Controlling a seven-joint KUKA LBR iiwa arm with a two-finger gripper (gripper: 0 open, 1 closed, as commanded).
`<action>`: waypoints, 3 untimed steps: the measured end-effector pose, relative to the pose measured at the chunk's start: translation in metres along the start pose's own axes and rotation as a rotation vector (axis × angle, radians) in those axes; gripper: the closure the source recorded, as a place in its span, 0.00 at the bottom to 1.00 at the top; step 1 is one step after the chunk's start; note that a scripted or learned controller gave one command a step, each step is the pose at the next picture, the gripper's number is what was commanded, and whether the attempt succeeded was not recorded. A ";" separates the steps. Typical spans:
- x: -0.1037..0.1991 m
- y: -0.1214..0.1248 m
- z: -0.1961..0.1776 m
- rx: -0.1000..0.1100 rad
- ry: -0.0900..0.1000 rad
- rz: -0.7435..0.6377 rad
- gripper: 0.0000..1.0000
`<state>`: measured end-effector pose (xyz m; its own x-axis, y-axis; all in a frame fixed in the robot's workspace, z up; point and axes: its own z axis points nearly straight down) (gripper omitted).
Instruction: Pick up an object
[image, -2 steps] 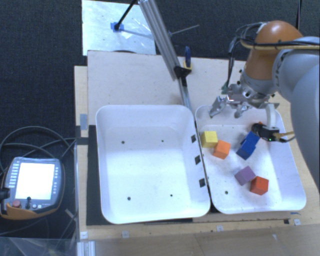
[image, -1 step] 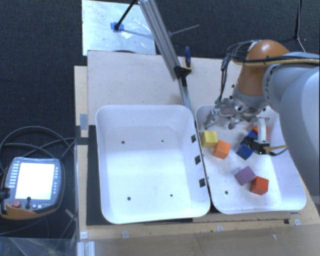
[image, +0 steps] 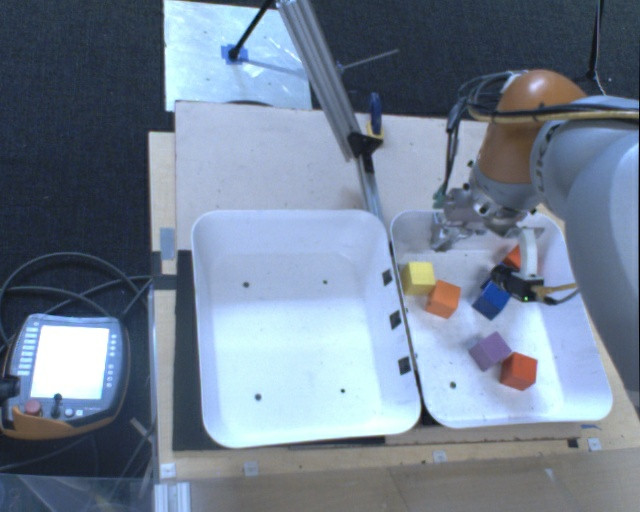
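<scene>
The right bin holds several cubes: yellow, orange, blue, purple and red-orange. Another orange piece peeks out beside the arm's cabling. My gripper hangs low over the bin's far left corner, just beyond the yellow cube. The wrist and its cables hide much of the gripper. I see no cube in it.
The left bin adjoins the right one, joined by black clips. A slanted metal pole with a blue clamp rises behind the bins. A teach pendant lies off the bench at left.
</scene>
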<state>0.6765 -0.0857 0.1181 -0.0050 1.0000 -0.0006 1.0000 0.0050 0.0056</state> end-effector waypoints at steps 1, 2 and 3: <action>0.003 0.000 -0.065 -0.004 0.000 0.000 1.00; 0.003 0.003 -0.121 -0.004 0.000 0.000 1.00; 0.057 0.015 -0.127 0.000 0.003 -0.006 1.00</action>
<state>0.6903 -0.0282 0.2454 -0.0110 0.9999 0.0019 0.9999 0.0110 0.0051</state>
